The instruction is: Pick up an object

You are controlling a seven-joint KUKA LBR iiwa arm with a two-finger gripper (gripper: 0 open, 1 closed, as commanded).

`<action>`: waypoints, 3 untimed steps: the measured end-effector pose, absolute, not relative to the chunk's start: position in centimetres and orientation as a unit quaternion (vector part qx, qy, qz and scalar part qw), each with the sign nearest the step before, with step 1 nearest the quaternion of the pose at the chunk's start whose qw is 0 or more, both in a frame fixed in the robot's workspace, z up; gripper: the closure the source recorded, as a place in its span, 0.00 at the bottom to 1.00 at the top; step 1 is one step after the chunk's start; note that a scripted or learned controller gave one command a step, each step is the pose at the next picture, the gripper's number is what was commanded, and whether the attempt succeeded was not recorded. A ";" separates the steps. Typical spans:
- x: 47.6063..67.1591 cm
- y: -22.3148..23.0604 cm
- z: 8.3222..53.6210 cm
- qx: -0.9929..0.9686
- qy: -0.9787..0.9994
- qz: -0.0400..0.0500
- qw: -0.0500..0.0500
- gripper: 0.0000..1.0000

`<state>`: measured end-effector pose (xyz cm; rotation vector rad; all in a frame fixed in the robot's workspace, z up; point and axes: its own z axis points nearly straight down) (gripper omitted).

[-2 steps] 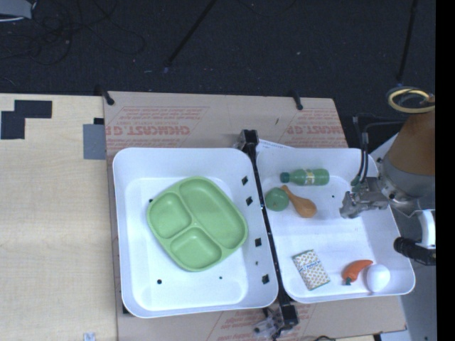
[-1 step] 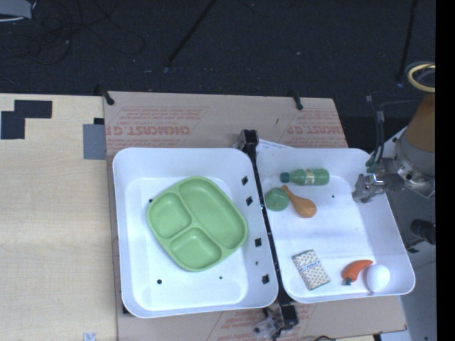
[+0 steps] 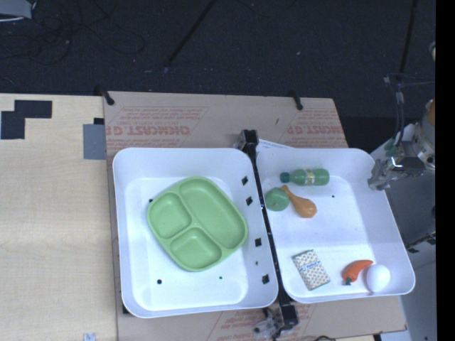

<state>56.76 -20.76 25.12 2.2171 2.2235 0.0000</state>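
Green bottle (image 3: 306,177) lies on its side near the right bin's (image 3: 359,258) far wall, just beyond the green ball (image 3: 276,199) and the orange drumstick (image 3: 301,203). Best approached from above, across its narrow width. Whether the claw (image 3: 387,169), poised at the bin's right rim, is wide or narrow I cannot tell. Beneath sits cardboard (image 3: 213,123) on a pale wooden counter (image 3: 50,226).

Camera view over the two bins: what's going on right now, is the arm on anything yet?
Not yet. The gripper sits at the right bin's outer rim, touching none of the objects. In that bin lie a green plastic bottle, a green ball beside an orange drumstick-shaped toy, a small patterned packet, an orange-red toy carrot and a white egg. The left bin holds a green divided plate.
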 end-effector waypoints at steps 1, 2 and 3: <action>56.1 -15.7 23.7 0.707 0.708 -0.001 -0.002 1.00; 55.5 -11.1 24.4 0.707 0.707 -0.001 -0.002 1.00; 55.3 -4.9 24.0 0.706 0.708 -0.001 -0.002 1.00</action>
